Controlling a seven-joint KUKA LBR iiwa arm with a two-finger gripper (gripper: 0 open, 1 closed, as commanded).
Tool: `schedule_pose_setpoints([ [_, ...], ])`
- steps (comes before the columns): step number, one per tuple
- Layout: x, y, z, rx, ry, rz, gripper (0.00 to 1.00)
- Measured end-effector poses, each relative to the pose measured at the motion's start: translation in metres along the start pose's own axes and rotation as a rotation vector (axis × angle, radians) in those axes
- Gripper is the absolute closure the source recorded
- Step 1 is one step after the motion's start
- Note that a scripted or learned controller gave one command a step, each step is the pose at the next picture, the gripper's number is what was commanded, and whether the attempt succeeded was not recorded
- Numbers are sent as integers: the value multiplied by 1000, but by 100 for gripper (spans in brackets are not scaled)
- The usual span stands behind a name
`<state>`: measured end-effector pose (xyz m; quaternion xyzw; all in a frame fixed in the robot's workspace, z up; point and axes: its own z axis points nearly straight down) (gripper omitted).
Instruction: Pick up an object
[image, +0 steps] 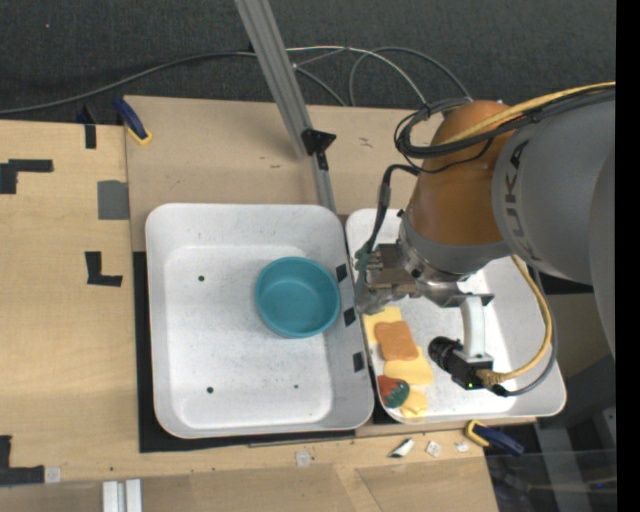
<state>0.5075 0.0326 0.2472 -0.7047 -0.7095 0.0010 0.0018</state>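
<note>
While the wrist hangs low over the right bin (535, 405), I can place the gripper (381, 290) at that bin's left wall, but its fingers are lost in the dark metal block and the shadow under it; I cannot tell whether the jaws are spread or pressed together, and I see nothing held between them; so I judge the pick not yet made.

Just below the jaws, touching or nearly touching their tips, lies a yellow sponge-like slab (398, 352) with an orange block (399, 342) resting on top of it; these look like the nearest candidates for the grasp; further below the jaws, at the slab's lower end, sit a small red piece (388, 386) and a dark green piece (397, 396), close together and hard to make out.

To the right of the jaws and slightly below, a black cylindrical fitting (452, 362) with a yellow cable (540, 350) belongs to the arm, I think, not to the bin's load.

Well away on the jaws' left side, across the wall between the bins, a teal bowl (296, 297) stands upright in the left bin (200, 400), apart from everything else.

By my reading, the approach is done; closing on an object and lifting it clear remain.
</note>
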Motion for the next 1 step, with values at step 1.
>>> schedule_pose_setpoints([
  [1,52,-5,-2,-1,0,-1,100],
])
